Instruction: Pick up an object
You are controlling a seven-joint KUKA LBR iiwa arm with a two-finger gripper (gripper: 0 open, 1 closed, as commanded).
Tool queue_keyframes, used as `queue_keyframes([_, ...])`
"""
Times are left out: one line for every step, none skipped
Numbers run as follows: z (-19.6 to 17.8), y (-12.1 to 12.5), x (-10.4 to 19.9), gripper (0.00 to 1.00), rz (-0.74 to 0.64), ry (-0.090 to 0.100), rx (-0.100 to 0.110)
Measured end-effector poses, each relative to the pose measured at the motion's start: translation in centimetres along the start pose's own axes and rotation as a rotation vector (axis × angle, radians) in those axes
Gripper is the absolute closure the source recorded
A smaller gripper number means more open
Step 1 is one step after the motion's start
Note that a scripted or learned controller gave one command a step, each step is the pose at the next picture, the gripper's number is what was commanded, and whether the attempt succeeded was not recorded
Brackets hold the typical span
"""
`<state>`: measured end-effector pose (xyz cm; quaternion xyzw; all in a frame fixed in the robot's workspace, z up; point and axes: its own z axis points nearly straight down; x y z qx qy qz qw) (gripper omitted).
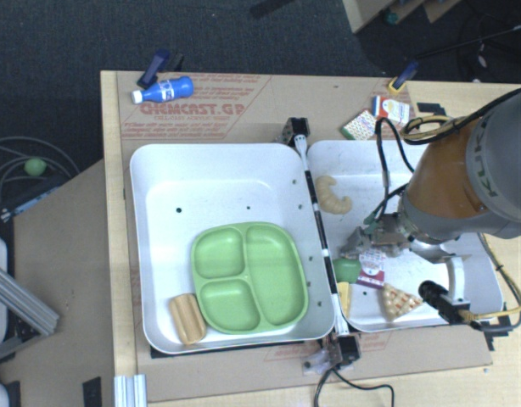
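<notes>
The claw [369, 242] is low in the right bin [477, 293], at the bin's 9 o'clock side; whether it is gripping anything I cannot tell, since the wrist hides it. Judging from that, the step in hand is closing on a piece in the small cluster beneath it. To do it well, the claw should settle on one item alone, clear of the bin wall, and lift straight up.

Count in the right bin: one croissant [333, 195] at 11 o'clock, one green piece [346, 270] and one pizza slice [399, 300] near 7 o'clock.

The left bin [159, 189] holds one green tray [248, 276] and one bread piece [187, 317] at its 7 o'clock.
</notes>
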<state>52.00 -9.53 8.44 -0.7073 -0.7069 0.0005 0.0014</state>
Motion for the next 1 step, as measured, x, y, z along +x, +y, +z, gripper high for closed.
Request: queue_keyframes([-0.97,0.02,0.02,1.00,0.001,0.000,-0.002])
